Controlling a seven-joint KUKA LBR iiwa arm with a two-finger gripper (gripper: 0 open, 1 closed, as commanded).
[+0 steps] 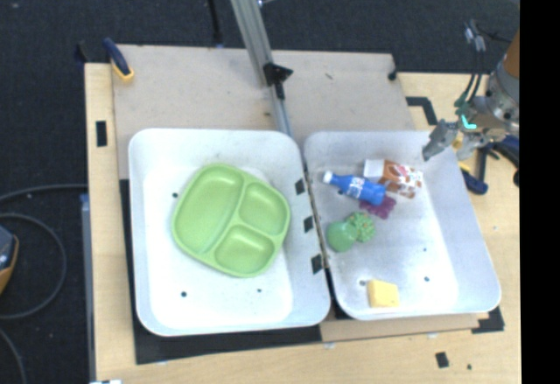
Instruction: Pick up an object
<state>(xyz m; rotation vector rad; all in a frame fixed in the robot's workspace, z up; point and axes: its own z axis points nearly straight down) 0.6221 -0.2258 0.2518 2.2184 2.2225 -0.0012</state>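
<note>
My gripper [456, 143] hovers over the right bin's far right corner, its two grey fingers spread open with nothing between them. In the right bin [446, 260] lie a blue bottle with a white cap [358, 189], a white and orange carton [403, 178] touching it, and a small purple piece [382, 206] just below the bottle. A green soft toy [350, 232] sits near the bin's left wall. A yellow block [382, 293] rests by the near edge. The gripper stands to the right of the carton, apart from it.
The left bin [157, 286] holds a green divided plate [231, 219]. A slanted metal post [249, 15] rises behind the seam between the bins. Black clips [310, 225] line that seam. A blue and yellow clamp [118, 59] lies at the bench's far left corner.
</note>
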